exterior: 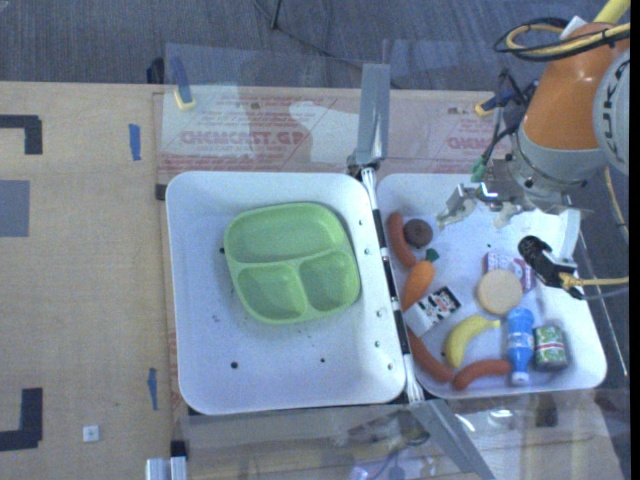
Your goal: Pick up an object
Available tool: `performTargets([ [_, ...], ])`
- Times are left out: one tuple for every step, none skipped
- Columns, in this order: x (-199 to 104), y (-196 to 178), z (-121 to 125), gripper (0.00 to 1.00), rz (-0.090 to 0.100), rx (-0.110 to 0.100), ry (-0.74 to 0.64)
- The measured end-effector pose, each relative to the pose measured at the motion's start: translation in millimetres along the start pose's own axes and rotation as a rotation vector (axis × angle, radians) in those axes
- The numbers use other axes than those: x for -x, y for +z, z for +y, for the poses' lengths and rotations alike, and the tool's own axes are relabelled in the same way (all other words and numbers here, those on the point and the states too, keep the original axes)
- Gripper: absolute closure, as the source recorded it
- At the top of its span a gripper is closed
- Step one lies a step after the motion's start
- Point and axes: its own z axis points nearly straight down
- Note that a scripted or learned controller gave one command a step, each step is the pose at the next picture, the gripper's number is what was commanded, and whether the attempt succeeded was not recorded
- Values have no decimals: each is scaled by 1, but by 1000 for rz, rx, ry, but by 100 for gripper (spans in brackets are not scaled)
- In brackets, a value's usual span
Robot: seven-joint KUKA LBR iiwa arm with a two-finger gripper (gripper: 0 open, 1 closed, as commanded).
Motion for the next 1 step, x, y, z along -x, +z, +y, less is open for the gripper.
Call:
performTargets([
  [37,-84,-68,0,-2,2,15],
])
